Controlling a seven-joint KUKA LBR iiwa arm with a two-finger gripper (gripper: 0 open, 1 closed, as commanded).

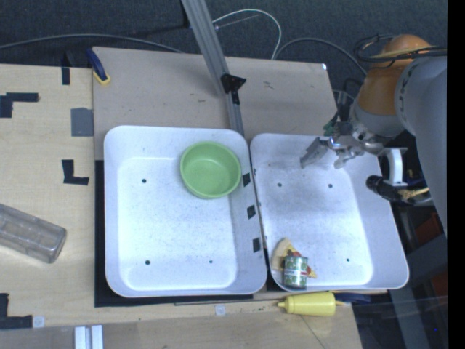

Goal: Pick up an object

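A green bowl (211, 169) sits in the left bin (131, 267), near its back right corner. In the front left corner of the right bin (378, 260) lies a small green can (294, 270) against a yellowish scrap (281, 249). My gripper (327, 158) hangs over the back part of the right bin, far from the can and to the right of the bowl. Its two fingers are spread apart, open, with nothing between them.
A slanted metal pole (211, 46) runs down to the divide between the bins. A yellow bottle (310, 305) lies on the bench just in front of the right bin. A clear plastic container (29, 233) lies at the far left.
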